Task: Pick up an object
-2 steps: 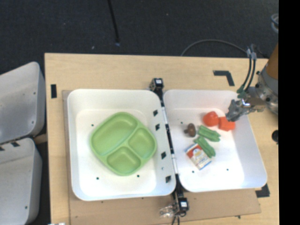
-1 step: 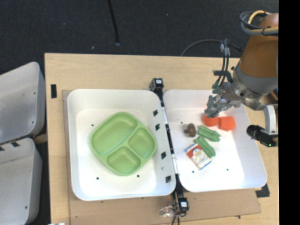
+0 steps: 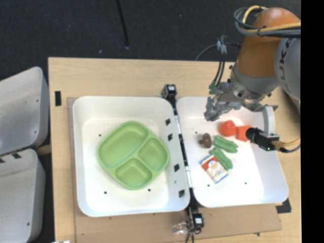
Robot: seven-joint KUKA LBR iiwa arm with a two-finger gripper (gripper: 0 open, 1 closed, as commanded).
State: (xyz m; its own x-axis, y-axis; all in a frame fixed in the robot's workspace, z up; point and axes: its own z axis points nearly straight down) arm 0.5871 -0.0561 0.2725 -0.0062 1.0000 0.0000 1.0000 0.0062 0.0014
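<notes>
The right bin (image 3: 253, 186) holds a small group of things. An orange-red cup (image 3: 229, 128) lies near its middle, with a brown round piece (image 3: 206, 140) to its left. Two green pea pods (image 3: 223, 150) lie below the cup. A small printed packet (image 3: 214, 168) sits under the pods. My gripper (image 3: 214, 111) hangs over the upper part of this bin, just up and left of the orange-red cup. Nothing shows between its fingers.
The left bin (image 3: 86, 186) carries a green divided plate (image 3: 133, 154). A black-clipped divider (image 3: 178, 146) runs between the two bins. The arm's grey and orange body (image 3: 260, 49) looms over the right bin's far corner. White panels (image 3: 20, 135) stand left of the bench.
</notes>
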